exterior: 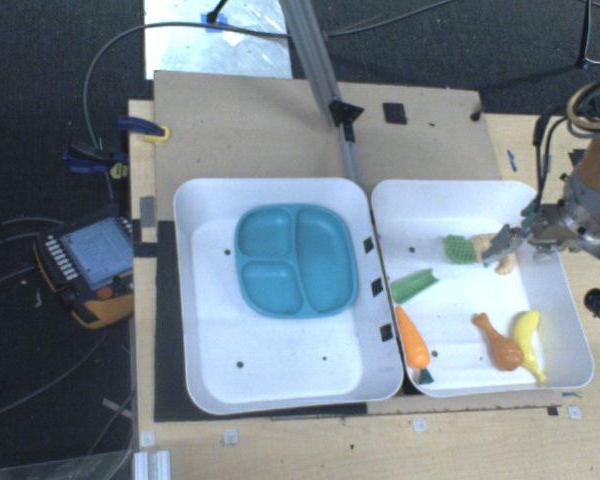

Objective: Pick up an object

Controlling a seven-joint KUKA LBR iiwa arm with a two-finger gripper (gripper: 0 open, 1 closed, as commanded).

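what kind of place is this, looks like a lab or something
Most likely a robotics lab set up for pick-up trials: a robot arm reaches over two white bins, one holding toy food such as a plastic carrot and banana, with cables trailing over the dark carpet.

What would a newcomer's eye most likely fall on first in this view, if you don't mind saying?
Probably the blue divided plate alone in the left bin. Next, the toy food scattered in the right bin: a carrot, a chicken drumstick and a banana near the front. The gripper reaches in from the right beside a green broccoli piece.
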